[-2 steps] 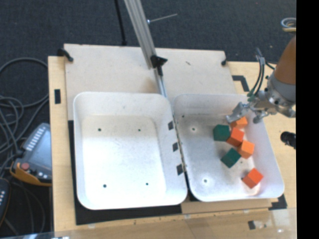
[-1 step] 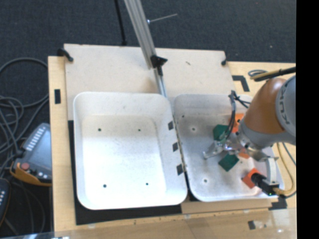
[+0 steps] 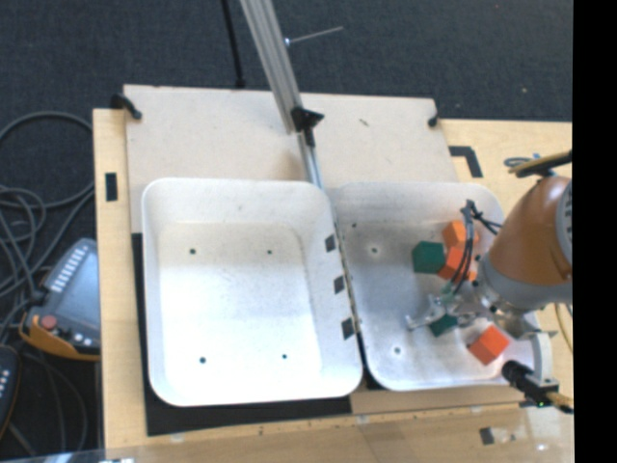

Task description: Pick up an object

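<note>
Camera view, right bin: contents and arm position.

Small green block (image 3: 444,326): lies on the floor of the right bin (image 3: 386,355), low in its middle, directly at the tips of the gripper (image 3: 431,316). It touches or nearly touches the metal fingers; whether it sits between them cannot be told.

Larger green block (image 3: 428,256): further up the same bin, with an orange block (image 3: 455,234) just beside it on the right.

Second orange block (image 3: 488,344): toward the bin's lower right, near the gripper body, apart from the small green block.

Gripper: down at floor level in the right bin, pointing left; grasp state cannot be told from this angle, as the wrist and cables cover much of it.

Arm (image 3: 535,244): orange band overhangs the bin's right side.

Left bin (image 3: 154,258): white, alongside, well apart from the work.

Step in hand, by judgement: the grasp attempt itself, at the small green block. The next move calls for a firm closure centred on the block, then a straight lift; an off-centre pinch would likely push the block aside.
</note>
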You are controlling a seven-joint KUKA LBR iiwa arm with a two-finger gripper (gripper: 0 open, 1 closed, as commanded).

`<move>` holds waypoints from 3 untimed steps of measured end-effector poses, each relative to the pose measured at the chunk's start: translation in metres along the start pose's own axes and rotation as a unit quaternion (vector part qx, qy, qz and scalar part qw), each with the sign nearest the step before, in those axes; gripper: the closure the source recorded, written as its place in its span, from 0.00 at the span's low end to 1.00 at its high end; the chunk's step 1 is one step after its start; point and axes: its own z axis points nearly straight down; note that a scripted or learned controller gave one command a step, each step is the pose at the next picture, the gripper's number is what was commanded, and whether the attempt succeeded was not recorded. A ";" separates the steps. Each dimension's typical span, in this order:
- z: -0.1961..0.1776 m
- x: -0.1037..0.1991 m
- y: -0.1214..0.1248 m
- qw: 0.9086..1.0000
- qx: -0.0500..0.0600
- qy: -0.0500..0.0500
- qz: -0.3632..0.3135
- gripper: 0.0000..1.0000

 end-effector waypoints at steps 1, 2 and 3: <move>-0.011 -0.001 0.002 1.000 -0.002 -0.001 0.002 1.00; 0.000 0.078 0.037 1.000 -0.002 0.001 -0.006 1.00; -0.104 0.143 0.074 1.000 -0.003 0.002 -0.005 1.00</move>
